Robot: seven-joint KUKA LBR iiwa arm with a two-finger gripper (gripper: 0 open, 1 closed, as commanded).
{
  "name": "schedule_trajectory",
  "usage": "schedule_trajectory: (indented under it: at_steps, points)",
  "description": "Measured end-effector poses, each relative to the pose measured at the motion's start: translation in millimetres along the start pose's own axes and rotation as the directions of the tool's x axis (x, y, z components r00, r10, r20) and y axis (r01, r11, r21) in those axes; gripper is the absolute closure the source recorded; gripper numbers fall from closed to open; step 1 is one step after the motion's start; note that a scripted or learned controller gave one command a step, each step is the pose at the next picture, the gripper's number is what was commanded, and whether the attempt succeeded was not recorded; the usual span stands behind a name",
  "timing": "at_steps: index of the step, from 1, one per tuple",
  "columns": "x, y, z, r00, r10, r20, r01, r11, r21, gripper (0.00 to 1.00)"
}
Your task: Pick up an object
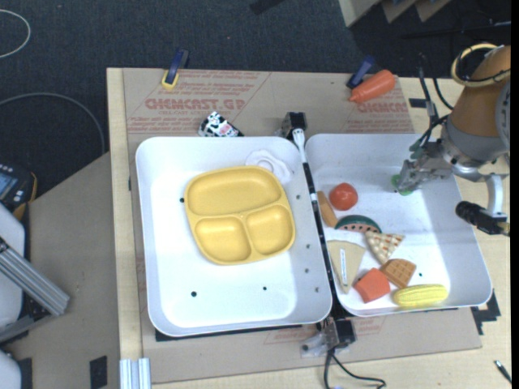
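Currently: tool [408,181] low in right bin [478,258], grip state unclear | red tomato [344,195], pizza slice [383,244], corn [419,296] nearby | yellow tray [238,214] in left bin [162,282]

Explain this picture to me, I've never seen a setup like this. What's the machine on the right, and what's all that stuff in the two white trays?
One camera above the bench looks down at a slant. The grey and orange machine is a robot arm; its gripper hangs over the right bin, with nothing visible between its fingers. That bin holds toy food: a red tomato, a pizza slice, a waffle, a corn cob and a red block. The left bin holds a yellow divided plate.
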State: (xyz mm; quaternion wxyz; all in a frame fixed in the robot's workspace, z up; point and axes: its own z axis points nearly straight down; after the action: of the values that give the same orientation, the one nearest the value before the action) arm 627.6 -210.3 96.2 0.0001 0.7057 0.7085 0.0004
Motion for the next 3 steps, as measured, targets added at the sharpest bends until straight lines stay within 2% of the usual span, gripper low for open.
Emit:
schedule_trajectory:
  at_steps: [1,2,3]
  points:
    - [2.7,-3.1,-45.1,1.000,0.003,0.003,-0.003,1.000,-0.006,1.00]
    - [-1.5,7.5,-96.2,1.000,0.003,0.004,-0.003,1.000,-0.007,1.00]
    - [-1.9,9.0,-132.0,1.000,0.003,0.004,-0.003,1.000,-0.007,1.00]
